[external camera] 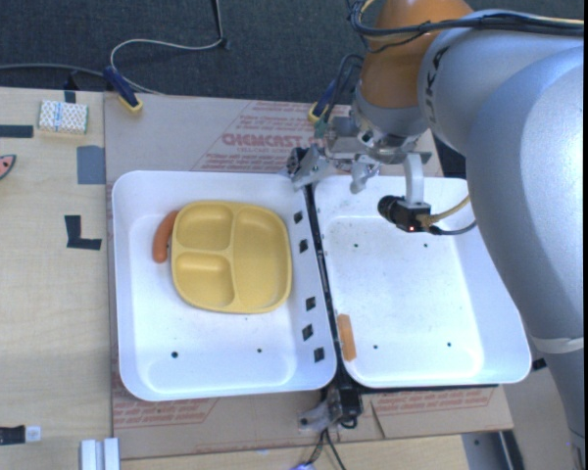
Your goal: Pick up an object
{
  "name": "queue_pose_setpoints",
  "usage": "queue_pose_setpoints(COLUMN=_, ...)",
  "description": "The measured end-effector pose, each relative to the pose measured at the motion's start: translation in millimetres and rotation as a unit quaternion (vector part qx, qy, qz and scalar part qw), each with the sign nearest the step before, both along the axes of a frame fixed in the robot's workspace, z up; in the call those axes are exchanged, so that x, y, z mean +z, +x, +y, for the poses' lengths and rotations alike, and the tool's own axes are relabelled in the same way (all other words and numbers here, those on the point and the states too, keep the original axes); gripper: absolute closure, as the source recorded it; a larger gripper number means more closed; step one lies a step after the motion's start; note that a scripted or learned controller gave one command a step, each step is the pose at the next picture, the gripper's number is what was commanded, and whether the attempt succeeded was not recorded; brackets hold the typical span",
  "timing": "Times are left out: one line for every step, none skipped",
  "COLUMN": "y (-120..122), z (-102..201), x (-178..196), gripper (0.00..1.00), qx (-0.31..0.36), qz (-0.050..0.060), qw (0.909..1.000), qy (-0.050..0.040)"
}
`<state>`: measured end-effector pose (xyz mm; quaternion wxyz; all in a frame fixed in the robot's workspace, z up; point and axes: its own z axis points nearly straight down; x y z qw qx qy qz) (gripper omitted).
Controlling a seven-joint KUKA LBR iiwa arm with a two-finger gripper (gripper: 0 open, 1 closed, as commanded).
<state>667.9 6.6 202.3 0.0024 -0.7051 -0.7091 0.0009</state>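
The left bin [137, 360] holds a yellow divided plate [230, 256]. An orange sausage-shaped piece [162, 238] lies against the plate's left edge, partly hidden beneath it, far left of and below the gripper [358, 169]. A second small orange piece [346, 336] rests in the right bin [421, 302] against its left wall, well below the gripper and slightly left of it. The gripper sits above the right bin's upper left corner, near the divider; whether it is released or clenched cannot be determined, as its tip is small and cluttered. The arm [500, 96] covers the bin's right portion. Both bins rest on cardboard [245, 140] over a wooden bench [39, 292]; dark floor lies beyond.
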Motion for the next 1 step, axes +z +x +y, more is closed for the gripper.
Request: queue_pose_setpoints(y=0.1, z=0.7, x=9.4, gripper=1.0, qx=0.001, qz=0.001, qw=1.0, qy=0.0009)
